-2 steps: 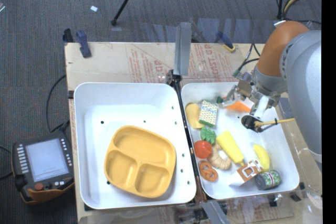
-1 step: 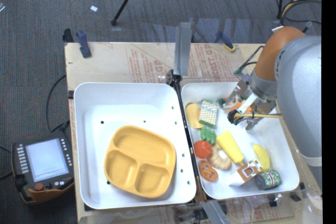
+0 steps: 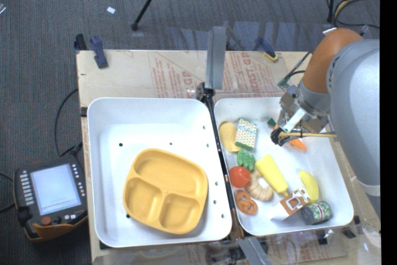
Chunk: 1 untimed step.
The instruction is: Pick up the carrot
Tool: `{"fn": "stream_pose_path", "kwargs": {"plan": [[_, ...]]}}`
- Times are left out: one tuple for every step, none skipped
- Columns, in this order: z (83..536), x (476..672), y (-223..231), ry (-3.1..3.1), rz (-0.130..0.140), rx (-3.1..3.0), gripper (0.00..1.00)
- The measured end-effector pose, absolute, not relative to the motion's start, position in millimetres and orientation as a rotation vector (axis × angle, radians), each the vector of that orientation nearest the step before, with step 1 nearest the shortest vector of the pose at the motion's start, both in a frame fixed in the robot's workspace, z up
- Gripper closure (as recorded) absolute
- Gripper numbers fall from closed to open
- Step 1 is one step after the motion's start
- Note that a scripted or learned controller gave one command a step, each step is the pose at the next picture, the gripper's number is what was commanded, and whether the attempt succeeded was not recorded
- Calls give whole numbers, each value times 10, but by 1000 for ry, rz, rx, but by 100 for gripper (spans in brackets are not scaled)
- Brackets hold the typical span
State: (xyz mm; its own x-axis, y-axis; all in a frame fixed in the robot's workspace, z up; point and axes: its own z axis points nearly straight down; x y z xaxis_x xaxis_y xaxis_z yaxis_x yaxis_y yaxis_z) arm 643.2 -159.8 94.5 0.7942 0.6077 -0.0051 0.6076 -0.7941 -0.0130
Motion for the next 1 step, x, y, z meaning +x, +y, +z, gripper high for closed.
{"fn": "stream_pose_path", "kwargs": {"plan": [[940, 6431, -1591, -1006, 16, -2964, 0]]}}
